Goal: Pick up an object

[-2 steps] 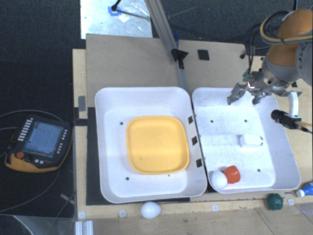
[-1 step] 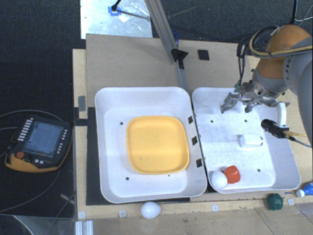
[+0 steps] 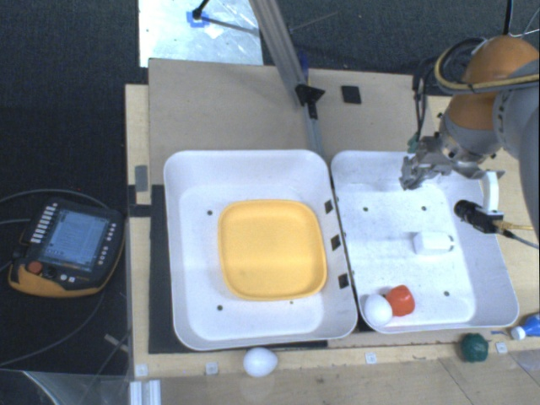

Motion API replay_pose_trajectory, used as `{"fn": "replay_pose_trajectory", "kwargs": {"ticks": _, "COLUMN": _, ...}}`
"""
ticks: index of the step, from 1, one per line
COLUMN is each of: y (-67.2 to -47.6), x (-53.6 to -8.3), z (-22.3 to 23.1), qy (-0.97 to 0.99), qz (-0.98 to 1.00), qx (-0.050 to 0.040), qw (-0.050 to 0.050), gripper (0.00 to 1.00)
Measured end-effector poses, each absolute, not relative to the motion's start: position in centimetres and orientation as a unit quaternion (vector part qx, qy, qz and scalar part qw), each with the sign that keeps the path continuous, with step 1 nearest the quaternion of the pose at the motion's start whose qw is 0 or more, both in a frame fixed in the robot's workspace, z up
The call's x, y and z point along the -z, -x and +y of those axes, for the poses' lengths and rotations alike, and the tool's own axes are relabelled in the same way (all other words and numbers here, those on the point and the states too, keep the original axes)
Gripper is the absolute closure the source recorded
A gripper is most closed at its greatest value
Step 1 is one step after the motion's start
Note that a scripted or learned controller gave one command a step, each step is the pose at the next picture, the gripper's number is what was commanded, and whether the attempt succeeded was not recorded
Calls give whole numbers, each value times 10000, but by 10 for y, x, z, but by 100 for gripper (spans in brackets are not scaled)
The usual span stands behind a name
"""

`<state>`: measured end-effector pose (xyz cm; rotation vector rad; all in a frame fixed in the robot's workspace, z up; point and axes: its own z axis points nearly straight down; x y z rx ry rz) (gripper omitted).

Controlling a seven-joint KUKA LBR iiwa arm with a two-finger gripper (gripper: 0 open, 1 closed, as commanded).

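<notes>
My pincer (image 3: 413,175) hangs over right bin's (image 3: 498,306) far edge; can't tell its state. Small white plastic block (image 3: 432,243) mid-bin: prob. light, stiff, slick. I'd pinch across short sides.

No legible text, label, brand, number or sign is being shown anywhere. The screen of the teach pendant (image 3: 66,248) beside the bench is being displayed as a pale blur, and its key markings cannot be read.
</notes>
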<state>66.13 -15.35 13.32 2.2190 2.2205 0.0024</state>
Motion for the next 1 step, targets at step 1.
{"fn": "replay_pose_trajectory", "kwargs": {"ticks": 1, "y": -669, "x": -181, "z": -159, "qy": -7068, "qz": 7074, "qx": -14, "qw": 20, "gripper": 100}}
